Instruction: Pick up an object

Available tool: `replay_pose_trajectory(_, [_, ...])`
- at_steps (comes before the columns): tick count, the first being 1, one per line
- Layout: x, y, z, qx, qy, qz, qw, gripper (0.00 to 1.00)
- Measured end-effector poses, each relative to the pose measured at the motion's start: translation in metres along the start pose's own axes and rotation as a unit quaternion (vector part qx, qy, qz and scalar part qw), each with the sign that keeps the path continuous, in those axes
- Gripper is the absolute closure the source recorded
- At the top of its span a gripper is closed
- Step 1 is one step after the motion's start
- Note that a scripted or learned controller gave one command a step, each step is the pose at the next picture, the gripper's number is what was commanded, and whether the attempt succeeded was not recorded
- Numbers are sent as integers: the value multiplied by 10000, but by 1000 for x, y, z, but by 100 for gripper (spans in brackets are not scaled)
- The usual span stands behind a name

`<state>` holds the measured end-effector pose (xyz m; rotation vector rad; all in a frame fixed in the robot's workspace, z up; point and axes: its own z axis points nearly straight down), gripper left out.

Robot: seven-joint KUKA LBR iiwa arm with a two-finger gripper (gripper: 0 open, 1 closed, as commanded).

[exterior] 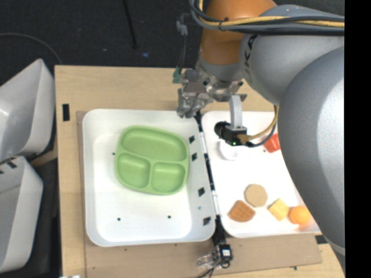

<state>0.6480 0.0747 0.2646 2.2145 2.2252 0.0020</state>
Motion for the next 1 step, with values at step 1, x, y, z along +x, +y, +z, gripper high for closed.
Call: replay_pose_trajectory(1, [-2,-1,0,8,-4,13,10000,0])
